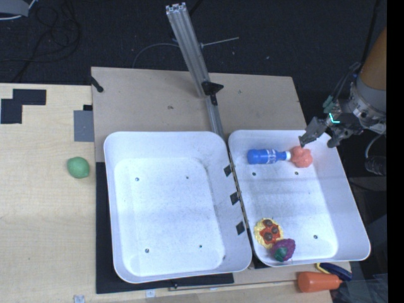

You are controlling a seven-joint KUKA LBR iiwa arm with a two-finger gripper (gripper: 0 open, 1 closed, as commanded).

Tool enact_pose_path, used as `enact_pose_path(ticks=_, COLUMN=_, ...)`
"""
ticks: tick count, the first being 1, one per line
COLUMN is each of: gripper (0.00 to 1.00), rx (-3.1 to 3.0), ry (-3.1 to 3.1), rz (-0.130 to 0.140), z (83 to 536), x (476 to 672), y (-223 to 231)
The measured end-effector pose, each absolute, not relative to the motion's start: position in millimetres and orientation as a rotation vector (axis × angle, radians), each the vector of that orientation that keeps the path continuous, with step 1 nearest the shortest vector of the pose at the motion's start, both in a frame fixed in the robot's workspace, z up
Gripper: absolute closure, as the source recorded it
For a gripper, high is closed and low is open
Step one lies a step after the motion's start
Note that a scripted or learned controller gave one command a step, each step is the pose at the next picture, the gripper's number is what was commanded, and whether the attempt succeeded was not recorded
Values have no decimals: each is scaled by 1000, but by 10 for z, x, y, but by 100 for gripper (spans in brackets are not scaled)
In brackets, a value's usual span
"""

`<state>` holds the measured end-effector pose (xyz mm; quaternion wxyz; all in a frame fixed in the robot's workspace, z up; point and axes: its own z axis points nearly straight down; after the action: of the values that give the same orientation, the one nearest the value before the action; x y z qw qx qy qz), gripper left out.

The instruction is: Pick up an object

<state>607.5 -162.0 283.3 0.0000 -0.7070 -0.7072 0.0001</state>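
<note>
- Gripper above the right bin's far right corner, fingers spread, nothing between them.
- Blue bottle lying on its side near that bin's far edge, cap end touching a pink-orange lump just below the gripper's left finger.
- Yellow toy with red spots and purple-green piece side by side near the same bin's near edge.
- Left bin beside it, touching along the middle.
- Green ball on the bench, left of the bins.
- Orange item on the bench at the near right corner.
</note>
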Motion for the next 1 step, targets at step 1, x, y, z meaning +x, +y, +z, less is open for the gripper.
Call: enact_pose_path(ticks=1, gripper=0, rx=-2221, ry=-2222, rz=0, z=2832, x=6074, y=-1620)
